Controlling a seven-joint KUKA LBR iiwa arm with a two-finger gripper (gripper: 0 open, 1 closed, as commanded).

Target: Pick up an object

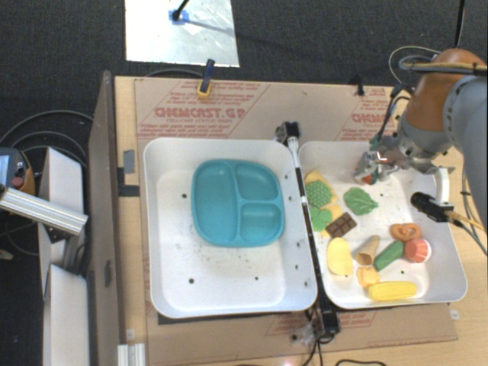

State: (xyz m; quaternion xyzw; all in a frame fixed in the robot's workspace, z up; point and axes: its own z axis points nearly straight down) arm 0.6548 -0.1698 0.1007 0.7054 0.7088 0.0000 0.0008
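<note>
The grey arm's gripper (pixel 374 166) hung low over the upper part of the right white bin (pixel 450 280), at the right of the frame; whether it was open or closed could not be told, though something small and reddish showed at its tip. The nearest candidate looked to be the flat green leaf-shaped toy (pixel 359 200), lying just below and left of the gripper. Lower in the bin lay a yellow corn cob (pixel 392 290), a green pepper-like piece (pixel 388 254) and a brown chocolate bar (pixel 341 225). The teal divided plate (pixel 236 203) sat alone in the left bin. A good attempt would probably centre over one isolated piece, descend squarely, and avoid the crowded cluster.
</note>
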